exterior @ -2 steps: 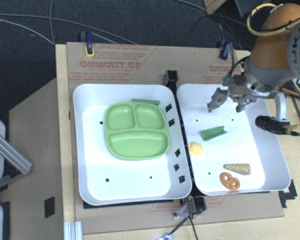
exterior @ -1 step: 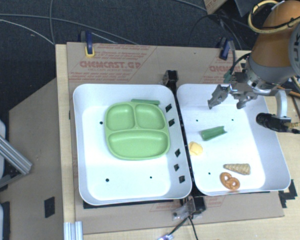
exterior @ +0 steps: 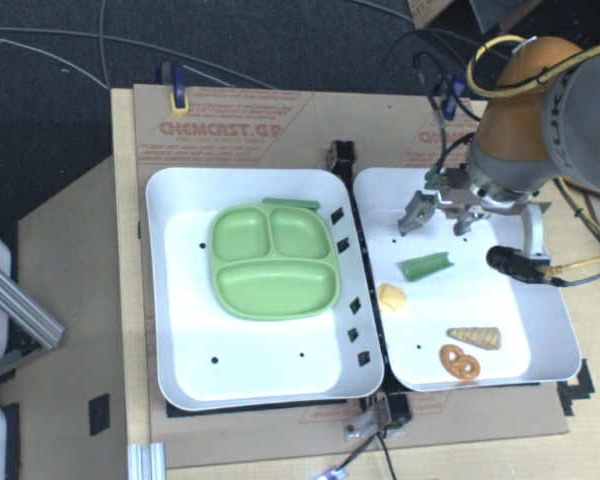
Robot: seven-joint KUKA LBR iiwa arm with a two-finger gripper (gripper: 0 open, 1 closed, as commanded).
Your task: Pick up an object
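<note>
Lying nearest in the right white bin (exterior: 550, 353): orange pretzel-shaped ring (exterior: 461, 362), tan ridged cone (exterior: 477, 337), small yellow lump (exterior: 391, 296), then green flat wedge (exterior: 425, 265). Hovering just beyond the wedge (fingers spread, gripping nothing): grey two-finger gripper (exterior: 441, 216). Sitting in the left bin (exterior: 175, 298): green sectioned plastic plate (exterior: 273, 261).

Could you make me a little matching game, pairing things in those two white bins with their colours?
Things:
1. divided plate
2. pretzel
3. small round lump
4. cone-shaped piece

Colours:
a. yellow
b. tan
c. light green
d. orange-brown

Pairs: 1-c, 2-d, 3-a, 4-b. The plate lies in the left bin; the other three lie in the right bin.
</note>
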